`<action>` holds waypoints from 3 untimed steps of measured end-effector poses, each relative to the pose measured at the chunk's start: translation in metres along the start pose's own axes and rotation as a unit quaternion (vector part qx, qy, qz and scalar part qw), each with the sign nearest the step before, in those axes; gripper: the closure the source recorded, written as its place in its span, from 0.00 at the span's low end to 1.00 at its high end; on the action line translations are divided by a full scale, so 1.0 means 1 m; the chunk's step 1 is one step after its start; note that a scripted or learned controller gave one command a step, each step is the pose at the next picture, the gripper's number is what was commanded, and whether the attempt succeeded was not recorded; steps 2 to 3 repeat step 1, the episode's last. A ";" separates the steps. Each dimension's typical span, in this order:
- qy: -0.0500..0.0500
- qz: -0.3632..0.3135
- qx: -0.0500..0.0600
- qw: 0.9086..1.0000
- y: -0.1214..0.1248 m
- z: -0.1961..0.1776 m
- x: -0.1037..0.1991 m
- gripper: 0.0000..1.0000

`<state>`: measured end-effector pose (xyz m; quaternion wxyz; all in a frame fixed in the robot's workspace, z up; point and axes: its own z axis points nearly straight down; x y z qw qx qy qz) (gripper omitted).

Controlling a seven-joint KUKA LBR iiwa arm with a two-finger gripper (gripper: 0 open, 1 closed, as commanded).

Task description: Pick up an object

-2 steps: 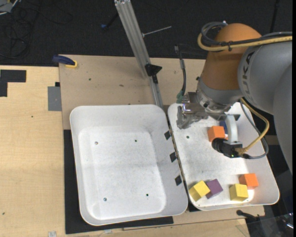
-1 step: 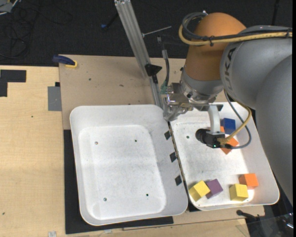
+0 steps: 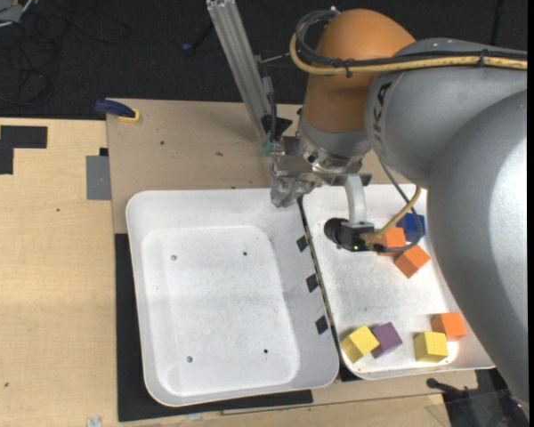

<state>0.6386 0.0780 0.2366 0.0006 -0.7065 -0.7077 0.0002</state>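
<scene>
My gripper [image 3: 290, 188] hangs over the back rim where the two bins meet, under the orange wrist band. In the right bin [image 3: 367, 294] lie several small blocks. An orange block [image 3: 411, 261], a second orange block [image 3: 393, 237] and a blue block [image 3: 413, 223] cluster at the bin's middle right, right of the gripper. Near the front edge sit a yellow block [image 3: 360, 342] touching a purple block [image 3: 387, 336], another yellow block [image 3: 430, 346] and an orange block [image 3: 449, 326]. Nothing shows between the gripper's tips.
The left bin [image 3: 214, 302] lies beside the right one, with black clips [image 3: 311, 282] along their shared edge. A slanted aluminium post [image 3: 242, 65] rises behind the gripper. A blue-and-yellow clamp [image 3: 116, 109] sits at the bench's back left corner.
</scene>
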 end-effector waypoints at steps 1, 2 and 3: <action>-0.001 -0.002 0.001 1.000 -0.001 0.000 0.001 0.00; -0.001 -0.002 0.001 1.000 -0.001 0.000 0.001 0.00; -0.001 -0.002 0.001 1.000 -0.001 0.000 0.001 0.00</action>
